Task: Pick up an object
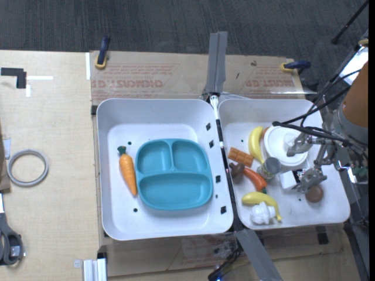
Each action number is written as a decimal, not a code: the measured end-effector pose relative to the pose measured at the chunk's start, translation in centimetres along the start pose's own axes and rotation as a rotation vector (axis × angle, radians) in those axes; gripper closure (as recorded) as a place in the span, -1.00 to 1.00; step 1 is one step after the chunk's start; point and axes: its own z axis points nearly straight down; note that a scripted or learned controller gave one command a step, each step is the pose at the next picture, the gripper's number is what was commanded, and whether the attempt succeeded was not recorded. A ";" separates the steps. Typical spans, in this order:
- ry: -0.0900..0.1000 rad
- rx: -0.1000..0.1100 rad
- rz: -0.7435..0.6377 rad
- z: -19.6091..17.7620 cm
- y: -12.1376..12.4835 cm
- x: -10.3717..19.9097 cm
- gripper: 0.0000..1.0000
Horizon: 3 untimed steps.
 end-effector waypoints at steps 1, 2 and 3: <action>-0.001 0.000 0.139 12.1 1.8 -2.3 -1.00; 0.001 0.000 0.120 14.5 2.9 -1.7 -1.00; 0.001 0.000 0.105 14.5 3.9 -1.7 -1.00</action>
